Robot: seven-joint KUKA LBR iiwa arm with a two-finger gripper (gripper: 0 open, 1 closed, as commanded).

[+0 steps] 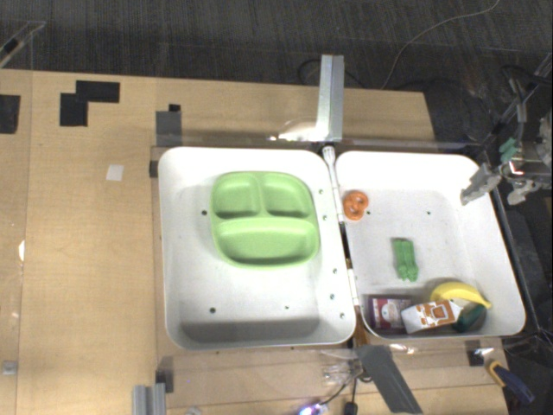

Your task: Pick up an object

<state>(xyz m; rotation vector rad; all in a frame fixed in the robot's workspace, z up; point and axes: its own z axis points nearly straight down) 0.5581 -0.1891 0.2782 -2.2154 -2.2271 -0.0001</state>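
The right bin (432,175) holds several items. A small orange round object (355,203) lies against its left wall. A green knobbly piece (404,259) sits near the middle. Along the front wall lie a dark red packet (387,310), a small white and brown carton (429,316), a yellow banana (460,295) and a dark green item (473,318). My gripper (498,188) hangs over the bin's right rim, well right of and behind these items. It is open, with nothing between its fingers.
The left bin (186,258) holds a light green divided plate (263,217). A metal post (332,98) stands behind the seam between the bins. Wooden bench lies to the left, and cables and dark floor lie behind.
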